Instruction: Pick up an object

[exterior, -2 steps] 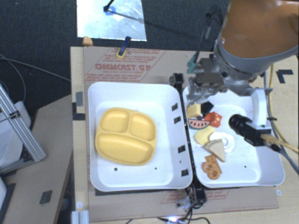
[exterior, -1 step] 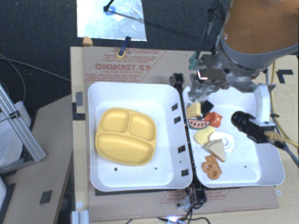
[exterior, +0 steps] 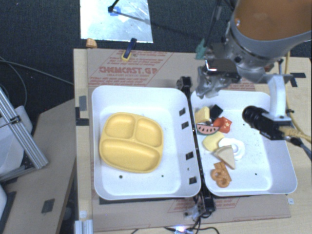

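My gripper (exterior: 208, 87) hangs over the back left corner of the right bin (exterior: 273, 177), just above a pale yellow cheese piece (exterior: 202, 114) and a small black block (exterior: 215, 112). Nothing shows between the fingers. In front of these lie a watermelon slice (exterior: 206, 128), a red strawberry piece (exterior: 224, 124), a yellow wedge (exterior: 212, 141), a fried egg (exterior: 235, 146), a tan bread slice (exterior: 226, 156) and an orange pretzel (exterior: 221, 175).
The left bin (exterior: 112, 92) holds a yellow divided plate (exterior: 130, 142). A black hinged divider (exterior: 191, 130) runs between the two bins. The right half of the right bin is bare apart from crumbs.
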Motion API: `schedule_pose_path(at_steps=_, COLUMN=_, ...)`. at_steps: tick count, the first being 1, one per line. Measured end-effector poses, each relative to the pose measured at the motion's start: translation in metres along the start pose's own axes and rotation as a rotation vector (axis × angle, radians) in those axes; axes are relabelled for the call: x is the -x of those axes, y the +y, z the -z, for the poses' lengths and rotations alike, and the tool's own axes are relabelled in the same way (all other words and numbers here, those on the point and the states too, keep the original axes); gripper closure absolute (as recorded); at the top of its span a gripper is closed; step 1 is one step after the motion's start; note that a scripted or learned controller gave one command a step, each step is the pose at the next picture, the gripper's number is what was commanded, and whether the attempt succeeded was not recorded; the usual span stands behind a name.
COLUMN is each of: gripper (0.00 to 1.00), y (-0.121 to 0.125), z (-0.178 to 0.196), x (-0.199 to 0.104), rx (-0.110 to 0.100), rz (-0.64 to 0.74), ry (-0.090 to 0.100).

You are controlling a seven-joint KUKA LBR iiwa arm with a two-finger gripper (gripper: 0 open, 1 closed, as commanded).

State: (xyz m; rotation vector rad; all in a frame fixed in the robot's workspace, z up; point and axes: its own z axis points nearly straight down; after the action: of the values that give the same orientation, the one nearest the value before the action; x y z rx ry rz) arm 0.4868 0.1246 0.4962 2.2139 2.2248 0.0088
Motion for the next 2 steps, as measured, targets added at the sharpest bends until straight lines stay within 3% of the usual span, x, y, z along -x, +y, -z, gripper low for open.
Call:
schedule_pose_path(at_steps=1, gripper=1.0, y=0.001, z=0.009, x=0.001, rx=0.0, rz=0.004, ry=0.0)
schedule_pose_path(at_steps=2, gripper=1.0, y=-0.002, z=-0.133, x=-0.065, rx=-0.018, rz=0.004, ry=-0.005)
